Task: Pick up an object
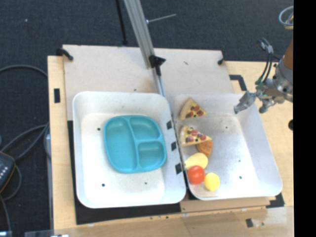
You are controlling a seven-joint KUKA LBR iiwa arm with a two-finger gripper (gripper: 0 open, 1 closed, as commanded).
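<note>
The right bin (256,147) holds several toy foods along its left side. A pizza slice (191,109) lies at the back, and a second pizza slice (190,134) sits just in front of it beside a brown piece (205,147). Nearer the front are a pale yellow piece (196,160), a red tomato (196,175) and a small yellow lemon (212,181). My gripper (254,104) hangs over the bin's back right corner, well to the right of the food. It is open, with nothing between its fingers.
The left bin (89,181) holds a blue divided tray (134,143). A slanted metal post (140,23) rises behind the gap between the bins. Cables (269,63) hang beside the arm at the right. The bench edge runs along the front.
</note>
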